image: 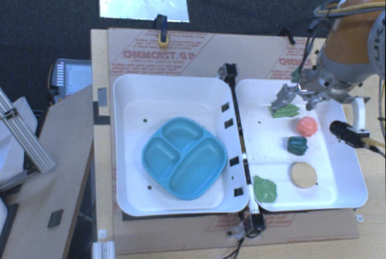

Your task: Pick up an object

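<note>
My gripper [297,101] hangs over the far part of the right bin [347,194], open, with nothing between its fingers. Just below its left finger [282,97] lies a light green pod-shaped piece [285,111]. Nearer the front lie a salmon-red round thing [307,126], a dark teal pepper-like piece [297,145], a tan disc [304,174] and a green leafy piece [264,189] by the bin's front left corner.
The left bin [129,101] holds a blue divided plate [184,157]. A black-clipped divider [236,137] runs between the two bins. The arm's orange band [356,34] stands above the right bin's far right corner.
</note>
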Motion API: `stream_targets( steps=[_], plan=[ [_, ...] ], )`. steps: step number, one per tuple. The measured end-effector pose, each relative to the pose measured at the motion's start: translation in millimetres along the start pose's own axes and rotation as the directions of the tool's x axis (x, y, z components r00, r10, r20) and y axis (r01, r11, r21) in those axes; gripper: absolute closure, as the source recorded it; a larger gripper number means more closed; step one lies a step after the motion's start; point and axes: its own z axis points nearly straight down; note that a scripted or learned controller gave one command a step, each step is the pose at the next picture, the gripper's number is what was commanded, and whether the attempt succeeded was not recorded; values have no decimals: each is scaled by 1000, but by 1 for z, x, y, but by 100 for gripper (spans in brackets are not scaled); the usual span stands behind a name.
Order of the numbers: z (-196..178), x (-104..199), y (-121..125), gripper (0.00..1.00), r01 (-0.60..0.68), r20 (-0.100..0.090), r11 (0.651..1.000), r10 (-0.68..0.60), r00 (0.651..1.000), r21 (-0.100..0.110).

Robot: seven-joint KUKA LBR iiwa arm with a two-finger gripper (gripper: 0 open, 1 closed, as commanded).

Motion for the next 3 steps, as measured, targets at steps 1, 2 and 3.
stream_targets(
  steps=[1, 2, 3],
  plan=[
    [-5, 0, 2, 0, 2, 1, 1000, -2, 1000, -11],
    [42, 9, 0, 0, 1, 1, 1000, -1, 1000, -6],
    [100, 8, 8, 0, 0, 1, 1000, 0, 1000, -5]
  ],
)
